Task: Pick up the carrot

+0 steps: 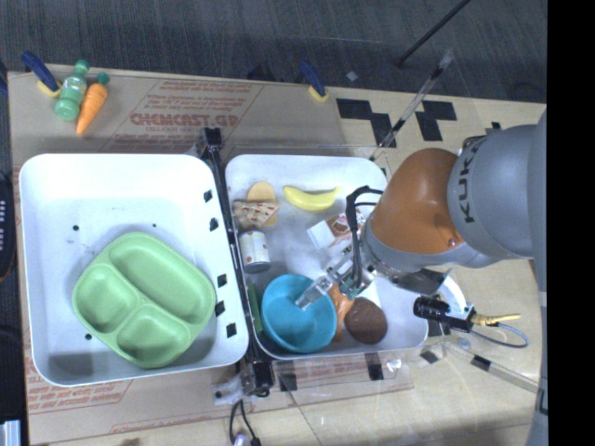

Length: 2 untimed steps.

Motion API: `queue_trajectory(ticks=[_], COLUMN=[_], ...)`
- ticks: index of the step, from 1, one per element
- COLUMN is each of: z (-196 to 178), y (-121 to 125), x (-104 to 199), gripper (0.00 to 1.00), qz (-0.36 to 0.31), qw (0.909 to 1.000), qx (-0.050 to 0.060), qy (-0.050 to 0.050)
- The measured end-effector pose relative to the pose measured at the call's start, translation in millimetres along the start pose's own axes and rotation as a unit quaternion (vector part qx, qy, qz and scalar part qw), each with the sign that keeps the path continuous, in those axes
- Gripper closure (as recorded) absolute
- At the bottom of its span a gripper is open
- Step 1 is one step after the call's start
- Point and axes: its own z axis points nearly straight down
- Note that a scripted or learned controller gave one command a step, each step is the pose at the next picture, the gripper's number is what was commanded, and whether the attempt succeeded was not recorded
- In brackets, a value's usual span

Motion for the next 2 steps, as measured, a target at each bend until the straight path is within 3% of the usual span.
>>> queue_trajectory(ticks=[1,2], z=[-11.9,-5.1], y=[1.7,-23.8], x=[-0.1,-28.1], gripper=[1.00,1.00], qz=[-0.006,-0.181], qw=[1.0000,0.9835], qx=[0.001,-0.005], qy=[0.002,-0.002])
